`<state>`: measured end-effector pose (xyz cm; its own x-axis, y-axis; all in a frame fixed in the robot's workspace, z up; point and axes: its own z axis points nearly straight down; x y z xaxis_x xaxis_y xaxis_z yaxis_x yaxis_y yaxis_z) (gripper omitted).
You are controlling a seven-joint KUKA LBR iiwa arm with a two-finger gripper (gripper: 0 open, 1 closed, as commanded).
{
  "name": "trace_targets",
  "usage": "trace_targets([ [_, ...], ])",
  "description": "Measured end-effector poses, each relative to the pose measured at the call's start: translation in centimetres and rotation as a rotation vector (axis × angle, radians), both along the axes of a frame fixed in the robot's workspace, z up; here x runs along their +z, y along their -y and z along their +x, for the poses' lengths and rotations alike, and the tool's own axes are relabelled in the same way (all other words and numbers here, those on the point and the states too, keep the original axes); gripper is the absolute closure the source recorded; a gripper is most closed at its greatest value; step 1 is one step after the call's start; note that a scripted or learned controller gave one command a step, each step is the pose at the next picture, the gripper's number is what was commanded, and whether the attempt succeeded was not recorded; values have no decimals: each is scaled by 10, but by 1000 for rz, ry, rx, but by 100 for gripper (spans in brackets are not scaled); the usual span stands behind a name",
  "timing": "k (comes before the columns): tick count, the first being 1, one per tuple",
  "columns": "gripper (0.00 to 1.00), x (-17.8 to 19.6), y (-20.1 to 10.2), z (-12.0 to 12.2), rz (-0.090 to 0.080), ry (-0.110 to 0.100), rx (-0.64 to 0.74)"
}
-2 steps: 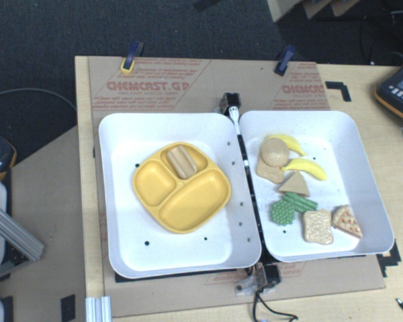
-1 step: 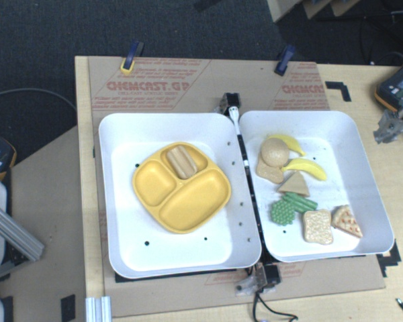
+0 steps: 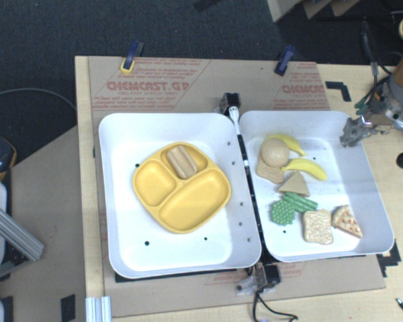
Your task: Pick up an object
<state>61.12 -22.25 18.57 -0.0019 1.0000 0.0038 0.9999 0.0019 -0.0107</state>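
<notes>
The gripper (image 3: 352, 134) is hovering at the far right corner of the right bin (image 3: 371, 180), holding nothing; whether its claw is wide or narrow cannot be told. Toy foods are lying well apart from it in that bin: a banana (image 3: 305, 168), a round bun (image 3: 275, 152), a green broccoli piece (image 3: 282, 211), a cracker (image 3: 318, 226) and a pizza slice (image 3: 347, 221). The left bin (image 3: 121, 180) is holding a yellow divided plate (image 3: 188, 203) carrying a hot dog (image 3: 182, 161).

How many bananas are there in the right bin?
2. One banana lies at the bin's far side, just behind the round bun. The other banana lies just nearer the camera, beside it. More could hide under the pile.
</notes>
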Motion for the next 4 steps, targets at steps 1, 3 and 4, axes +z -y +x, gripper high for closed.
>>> trace_targets([
  [1,100,-91,-1,55,-3,9,1],
  [3,100,-101,-67,-12,0,8,3],
  [4,100,-101,-131,-48,1,6,3],
])
